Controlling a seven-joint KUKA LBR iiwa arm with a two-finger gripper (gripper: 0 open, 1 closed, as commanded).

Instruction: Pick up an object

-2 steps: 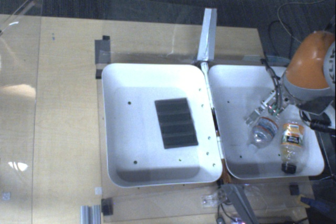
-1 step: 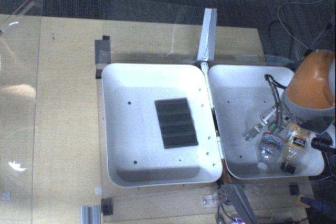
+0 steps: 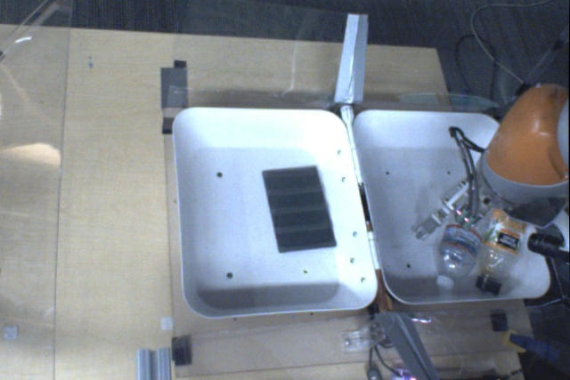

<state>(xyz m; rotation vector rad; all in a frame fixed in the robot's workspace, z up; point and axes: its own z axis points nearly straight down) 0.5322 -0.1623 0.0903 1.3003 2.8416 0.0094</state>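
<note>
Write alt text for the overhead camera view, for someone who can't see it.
A grey and orange arm reaches from the right into the right white bin, its gripper low beside small clear bottles. The left white bin holds a dark ridged rectangular block.

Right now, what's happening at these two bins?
The grey arm with the orange band reaches over the right bin, its gripper low among a small cluster of clear bottles near that bin's front right corner. Whether it has hold of anything cannot be told. The left bin holds a dark ridged rectangular block lying flat near its middle, untouched.
</note>
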